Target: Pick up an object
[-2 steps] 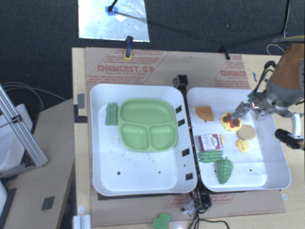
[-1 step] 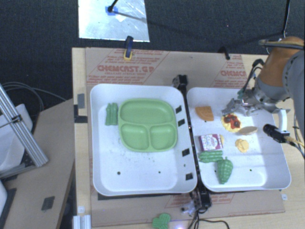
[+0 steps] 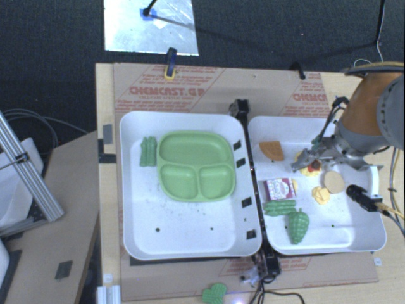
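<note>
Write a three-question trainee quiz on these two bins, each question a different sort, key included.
1. True or false: the green divided plate lies in the left bin.
2. Which item lies nearest the claw? A) green asparagus bundle B) red-and-yellow item C) green strawberry-shaped toy
3. Fill in: the small pink-and-white box lies in the ____ bin.

Key: 1 true; 2 B; 3 right.

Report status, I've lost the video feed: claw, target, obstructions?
Claw low in right white bin. Red-and-yellow toy at its tip, grasp unconfirmed. Round tan piece close by.
</note>
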`<action>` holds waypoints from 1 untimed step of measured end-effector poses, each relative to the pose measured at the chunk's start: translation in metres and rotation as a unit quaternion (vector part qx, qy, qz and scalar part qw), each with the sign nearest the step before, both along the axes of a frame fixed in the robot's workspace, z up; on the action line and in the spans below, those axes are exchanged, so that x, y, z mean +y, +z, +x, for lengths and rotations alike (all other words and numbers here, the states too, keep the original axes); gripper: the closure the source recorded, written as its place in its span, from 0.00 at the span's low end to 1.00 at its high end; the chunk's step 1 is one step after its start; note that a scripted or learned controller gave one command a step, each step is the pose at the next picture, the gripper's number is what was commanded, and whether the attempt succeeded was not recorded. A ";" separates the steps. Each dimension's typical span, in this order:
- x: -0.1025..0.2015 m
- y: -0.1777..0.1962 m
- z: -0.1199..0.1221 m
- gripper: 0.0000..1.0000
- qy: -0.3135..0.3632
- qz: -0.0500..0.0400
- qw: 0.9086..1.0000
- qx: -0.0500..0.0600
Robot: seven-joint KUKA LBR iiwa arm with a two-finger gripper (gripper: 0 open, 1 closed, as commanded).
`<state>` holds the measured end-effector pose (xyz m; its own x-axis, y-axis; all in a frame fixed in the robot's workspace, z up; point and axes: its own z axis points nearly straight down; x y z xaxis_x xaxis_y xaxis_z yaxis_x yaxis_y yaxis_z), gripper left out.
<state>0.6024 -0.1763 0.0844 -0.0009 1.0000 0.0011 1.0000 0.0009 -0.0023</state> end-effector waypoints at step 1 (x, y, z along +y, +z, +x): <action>-0.007 0.001 0.007 0.00 0.000 -0.001 1.000 -0.003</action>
